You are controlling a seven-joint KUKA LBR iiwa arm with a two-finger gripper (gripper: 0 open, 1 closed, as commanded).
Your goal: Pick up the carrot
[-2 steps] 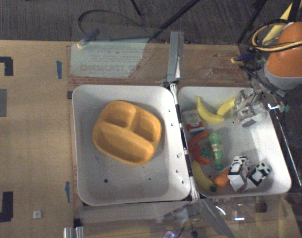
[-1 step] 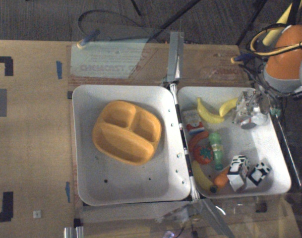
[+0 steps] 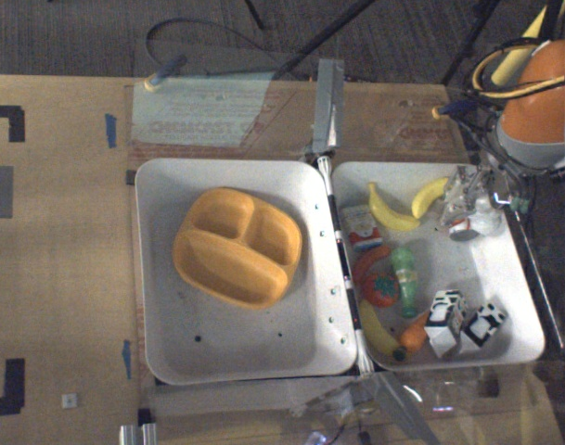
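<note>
Overhead, the arm (image 3: 532,100) reaches in from the right, its pincer (image 3: 469,209) pointing down over the right bin's (image 3: 523,276) far corner; whether it is spread, I cannot tell. Well apart, the carrot (image 3: 414,335) lies near the front wall, beside a banana (image 3: 379,332).

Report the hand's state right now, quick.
Hand: cannot be told; it sits over the right bin's far right corner, well away from the carrot.
</note>
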